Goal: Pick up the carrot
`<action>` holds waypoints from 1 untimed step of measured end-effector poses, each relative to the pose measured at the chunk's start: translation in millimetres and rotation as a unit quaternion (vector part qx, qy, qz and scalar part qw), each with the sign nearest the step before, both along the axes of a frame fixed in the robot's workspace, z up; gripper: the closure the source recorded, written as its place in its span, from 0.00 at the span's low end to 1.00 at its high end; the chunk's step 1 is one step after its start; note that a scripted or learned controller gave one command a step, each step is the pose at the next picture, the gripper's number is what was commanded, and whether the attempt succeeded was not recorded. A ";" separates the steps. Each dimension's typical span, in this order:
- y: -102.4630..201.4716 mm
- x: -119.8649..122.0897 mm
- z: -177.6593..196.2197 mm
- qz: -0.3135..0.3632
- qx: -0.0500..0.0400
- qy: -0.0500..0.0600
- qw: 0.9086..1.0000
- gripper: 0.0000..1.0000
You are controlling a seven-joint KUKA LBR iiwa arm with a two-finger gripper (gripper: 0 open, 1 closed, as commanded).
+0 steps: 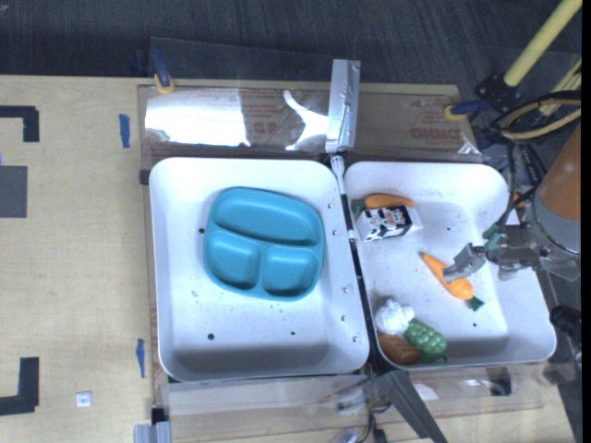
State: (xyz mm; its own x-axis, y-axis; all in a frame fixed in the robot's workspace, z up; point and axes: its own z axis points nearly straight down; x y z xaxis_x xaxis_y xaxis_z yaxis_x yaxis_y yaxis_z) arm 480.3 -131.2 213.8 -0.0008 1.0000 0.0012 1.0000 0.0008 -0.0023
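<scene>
The end effector (464, 264) is seen at the carrot (446, 276) w/ finger state unclear, so a slip-off is risked if grip's off-centre.

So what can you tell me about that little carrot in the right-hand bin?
The carrot looks like a small toy, smooth orange like plastic, with a bit of green at its lower right end. It lies flat on the floor of the right bin, slanting from upper left to lower right. The gripper is right over its middle; whether it touches it, I cannot tell.
</scene>
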 end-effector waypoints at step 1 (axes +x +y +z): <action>-42.7 58.3 -126.2 0.022 -0.002 -0.005 1.000 0.00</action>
State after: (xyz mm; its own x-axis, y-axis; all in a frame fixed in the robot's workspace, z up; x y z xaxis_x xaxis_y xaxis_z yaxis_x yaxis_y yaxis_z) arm 538.6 -173.8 87.6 -0.0445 0.9990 -0.0027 0.9990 0.0445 0.0078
